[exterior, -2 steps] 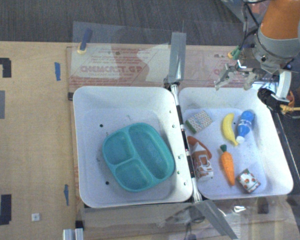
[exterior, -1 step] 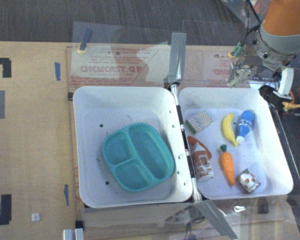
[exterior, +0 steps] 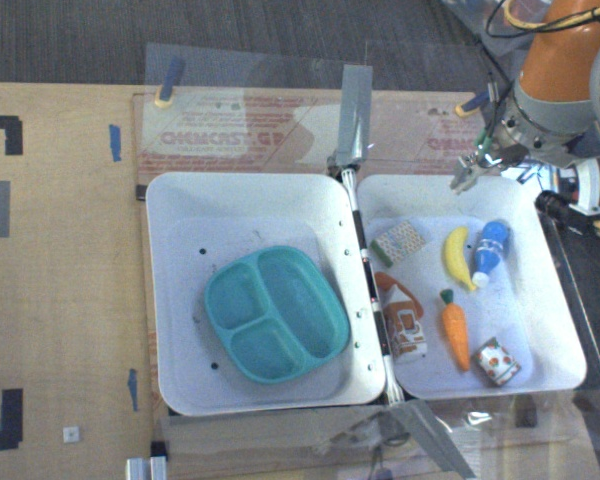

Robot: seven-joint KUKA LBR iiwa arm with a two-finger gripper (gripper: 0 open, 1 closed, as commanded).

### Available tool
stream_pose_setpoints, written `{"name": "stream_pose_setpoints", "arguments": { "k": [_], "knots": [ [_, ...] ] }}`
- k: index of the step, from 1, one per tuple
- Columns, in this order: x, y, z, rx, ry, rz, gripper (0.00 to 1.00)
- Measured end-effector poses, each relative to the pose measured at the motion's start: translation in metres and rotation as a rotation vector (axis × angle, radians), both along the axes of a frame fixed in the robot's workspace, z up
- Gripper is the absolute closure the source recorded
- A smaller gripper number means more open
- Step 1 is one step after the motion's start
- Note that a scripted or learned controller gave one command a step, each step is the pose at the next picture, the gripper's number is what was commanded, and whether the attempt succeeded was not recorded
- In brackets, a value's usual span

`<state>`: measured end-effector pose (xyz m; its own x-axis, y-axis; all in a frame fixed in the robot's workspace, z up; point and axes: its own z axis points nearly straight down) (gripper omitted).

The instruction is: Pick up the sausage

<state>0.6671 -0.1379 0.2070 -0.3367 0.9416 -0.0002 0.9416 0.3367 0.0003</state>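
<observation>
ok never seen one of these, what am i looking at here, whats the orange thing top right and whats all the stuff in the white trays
One camera above a bench looks down at a slant. The orange and grey thing is a robot arm reaching in from the right; the small metal part at its tip is its gripper, hanging over the far edge of the right bin. Nothing shows between its fingers.

The left bin holds a teal divided plate. The right bin holds toy food: a banana, a blue bottle, a carrot, a small patterned packet, a small can, and a reddish-brown piece against the divider, possibly the sausage it is meant to pick up.
</observation>
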Motion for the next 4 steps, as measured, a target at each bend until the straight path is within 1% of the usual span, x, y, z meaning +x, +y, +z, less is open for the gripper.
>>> {"name": "stream_pose_setpoints", "arguments": {
  "k": [1, 2, 3, 4],
  "knots": [
    [-0.035, 0.012, -0.054, 0.0, -0.001, 0.041, 1.0],
    [-0.088, 0.027, -0.082, 0.001, 0.0, 0.38, 1.0],
    [-0.013, 0.014, 0.005, -0.004, -0.009, 0.696, 1.0],
    [-0.063, 0.046, -0.055, -0.001, -0.004, 0.728, 1.0]
  ]
}}
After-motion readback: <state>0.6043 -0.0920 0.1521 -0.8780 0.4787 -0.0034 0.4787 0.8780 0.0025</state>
